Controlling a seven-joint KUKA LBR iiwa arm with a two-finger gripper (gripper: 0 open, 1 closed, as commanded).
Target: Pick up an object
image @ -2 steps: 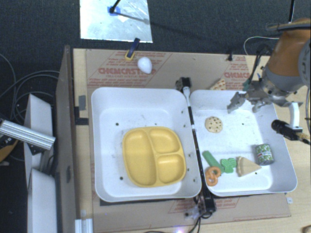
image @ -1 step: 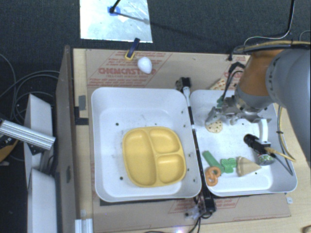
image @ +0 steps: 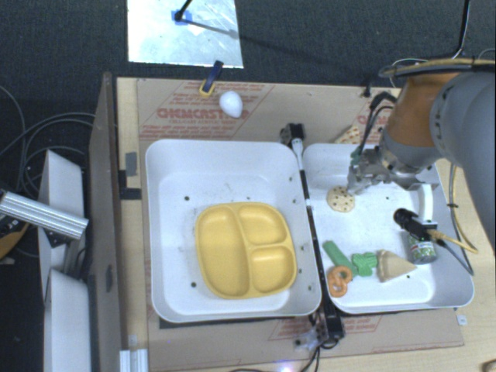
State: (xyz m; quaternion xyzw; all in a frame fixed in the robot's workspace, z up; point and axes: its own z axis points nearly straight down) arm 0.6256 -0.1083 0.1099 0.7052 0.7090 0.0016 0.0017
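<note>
Grey arm low over the right bin (image: 453,289), its claw (image: 359,178) just above a round cookie (image: 340,199).

The speckled cookie lies flat near the bin's left wall, round and so without any long axis, just below and left of the claw; I cannot tell if they touch, nor how the claw is set. The same bin holds a green piece (image: 338,253), an orange ring (image: 339,280), a tan wedge (image: 395,266), and a small jar (image: 422,249). The left bin (image: 167,169) holds a yellow divided tray (image: 245,249).
</note>
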